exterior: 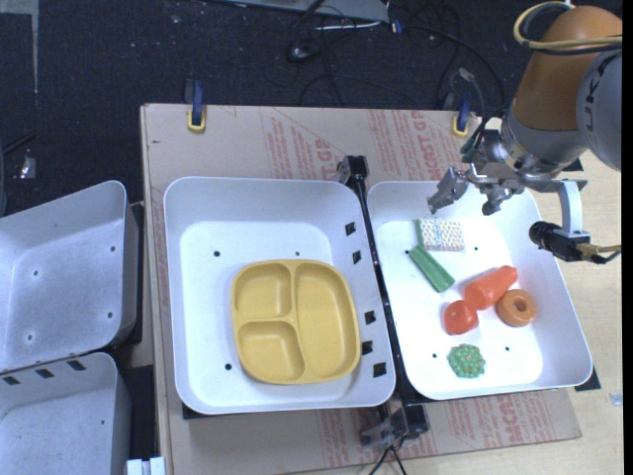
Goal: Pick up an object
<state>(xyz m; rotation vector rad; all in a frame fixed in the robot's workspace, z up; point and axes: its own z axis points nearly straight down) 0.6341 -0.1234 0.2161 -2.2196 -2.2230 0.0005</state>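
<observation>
Lowest in the frame, in the right-hand white bin (pixel 574 359), lies a green bumpy ball (pixel 466 361); above it sit a small red tomato-like piece (pixel 459 317), an orange carrot-shaped piece (pixel 492 287) and a brown ring (pixel 516 308). Further up lie a green stick (pixel 430 267), its long axis slanting from upper left to lower right, and a white speckled block (pixel 441 234). The claw (pixel 472 192) hangs spread open and empty just above-right of that block, its nearest candidate. A yellow divided plate (pixel 296 321) fills the left bin.

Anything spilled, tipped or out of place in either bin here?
Nothing stands out. The yellow tray lies flat in the left bin; the toy foods sit apart and unspilled in the right bin.
</observation>
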